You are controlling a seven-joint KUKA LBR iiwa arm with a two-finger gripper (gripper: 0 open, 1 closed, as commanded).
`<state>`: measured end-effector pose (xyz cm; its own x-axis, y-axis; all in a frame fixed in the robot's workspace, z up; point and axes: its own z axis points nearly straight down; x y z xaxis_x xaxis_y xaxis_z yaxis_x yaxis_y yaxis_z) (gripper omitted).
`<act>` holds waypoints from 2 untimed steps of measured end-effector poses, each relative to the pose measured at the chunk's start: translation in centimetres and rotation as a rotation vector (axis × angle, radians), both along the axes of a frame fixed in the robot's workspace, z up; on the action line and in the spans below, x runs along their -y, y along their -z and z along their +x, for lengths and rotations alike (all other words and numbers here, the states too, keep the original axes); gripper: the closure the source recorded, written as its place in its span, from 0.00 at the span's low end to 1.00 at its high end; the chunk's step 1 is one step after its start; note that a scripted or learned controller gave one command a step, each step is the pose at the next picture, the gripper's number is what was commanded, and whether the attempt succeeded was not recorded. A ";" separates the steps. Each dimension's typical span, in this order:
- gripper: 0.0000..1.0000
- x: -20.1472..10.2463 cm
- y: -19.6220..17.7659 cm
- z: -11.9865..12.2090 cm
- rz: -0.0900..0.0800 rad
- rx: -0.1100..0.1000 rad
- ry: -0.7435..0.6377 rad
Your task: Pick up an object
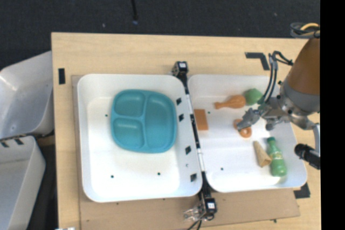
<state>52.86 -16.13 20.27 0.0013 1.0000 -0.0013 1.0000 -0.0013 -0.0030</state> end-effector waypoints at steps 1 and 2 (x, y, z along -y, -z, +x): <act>0.00 0.3 4.2 0.0 0.000 0.000 0.001; 1.00 0.3 2.9 0.2 0.000 0.006 0.004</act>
<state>53.05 -16.45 17.35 0.0051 1.0000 -0.0009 1.0000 -0.0051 0.0032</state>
